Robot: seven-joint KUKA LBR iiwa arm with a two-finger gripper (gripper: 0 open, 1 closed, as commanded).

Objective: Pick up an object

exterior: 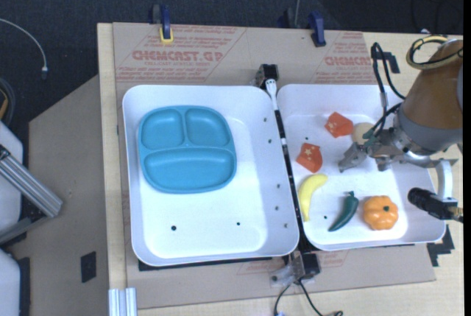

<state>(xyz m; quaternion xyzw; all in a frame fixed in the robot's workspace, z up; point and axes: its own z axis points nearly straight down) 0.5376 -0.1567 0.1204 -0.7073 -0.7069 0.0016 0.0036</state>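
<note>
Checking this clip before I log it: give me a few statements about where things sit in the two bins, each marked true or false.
1. The blue divided plate lies in the left bin. True.
2. The banana lies on the blue divided plate. False: it lies in the right bin, near the divider.
3. The green pepper lies beside the orange pumpkin. True.
4. The gripper hovers over the left bin. False: it is over the right bin.
5. Two red pieces lie in the right bin. True.
</note>
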